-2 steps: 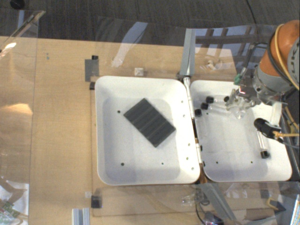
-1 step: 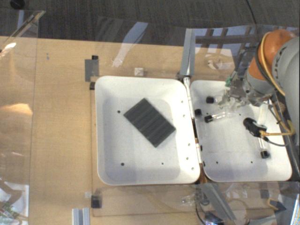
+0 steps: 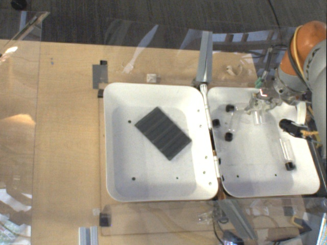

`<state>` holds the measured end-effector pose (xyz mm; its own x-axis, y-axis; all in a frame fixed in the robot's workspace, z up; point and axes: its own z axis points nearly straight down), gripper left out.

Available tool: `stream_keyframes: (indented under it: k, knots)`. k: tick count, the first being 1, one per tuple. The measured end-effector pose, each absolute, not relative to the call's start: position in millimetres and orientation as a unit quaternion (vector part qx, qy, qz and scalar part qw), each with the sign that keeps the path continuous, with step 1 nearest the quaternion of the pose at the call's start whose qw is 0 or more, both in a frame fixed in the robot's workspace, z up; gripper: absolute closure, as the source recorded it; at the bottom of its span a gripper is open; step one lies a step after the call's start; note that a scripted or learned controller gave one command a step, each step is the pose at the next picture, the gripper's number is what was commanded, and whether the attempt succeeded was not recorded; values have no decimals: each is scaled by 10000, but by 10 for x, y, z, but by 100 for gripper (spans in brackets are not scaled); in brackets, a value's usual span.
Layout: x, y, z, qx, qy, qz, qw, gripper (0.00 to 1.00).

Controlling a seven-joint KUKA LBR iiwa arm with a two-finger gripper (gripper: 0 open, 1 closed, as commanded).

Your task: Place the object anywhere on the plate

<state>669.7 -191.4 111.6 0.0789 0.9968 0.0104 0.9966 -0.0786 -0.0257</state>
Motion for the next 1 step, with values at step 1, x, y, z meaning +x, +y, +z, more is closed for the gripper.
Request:
stream_keyframes:
  k: [1]
  knots:
    - [6692, -1913, 1224, -7322, -6809, 78, 132, 100]
